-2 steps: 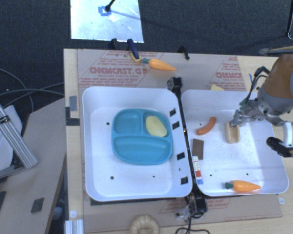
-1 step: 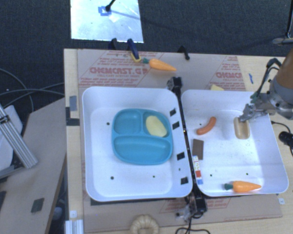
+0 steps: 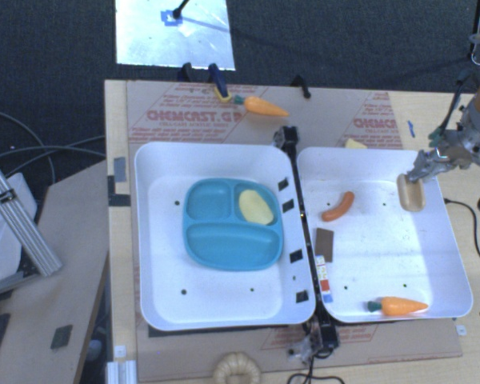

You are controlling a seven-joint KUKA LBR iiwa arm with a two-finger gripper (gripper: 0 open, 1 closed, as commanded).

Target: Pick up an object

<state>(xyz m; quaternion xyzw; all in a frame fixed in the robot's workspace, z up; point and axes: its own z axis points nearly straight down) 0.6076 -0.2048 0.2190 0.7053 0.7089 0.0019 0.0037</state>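
Note:
My gripper point(image 3: 423, 169) hangs over the far right part of the right bin point(image 3: 432, 250). A tan oblong piece point(image 3: 411, 193) lies directly beneath its tip, touching or nearly touching it. The right bin also holds an orange-brown sausage point(image 3: 338, 206), a small brown block point(image 3: 324, 240) and an orange carrot point(image 3: 397, 306) at the near edge. The left bin point(image 3: 164, 214) holds a blue divided plate point(image 3: 224, 242) with a yellow piece point(image 3: 256, 206) in its upper right compartment.
A second carrot point(image 3: 262, 106) lies on the cardboard behind the bins. A pale yellow scrap point(image 3: 354, 143) sits just beyond the right bin's far rim. A black divider strip point(image 3: 302, 222) runs between the bins. A beige ring point(image 3: 238, 368) rests at the front edge.

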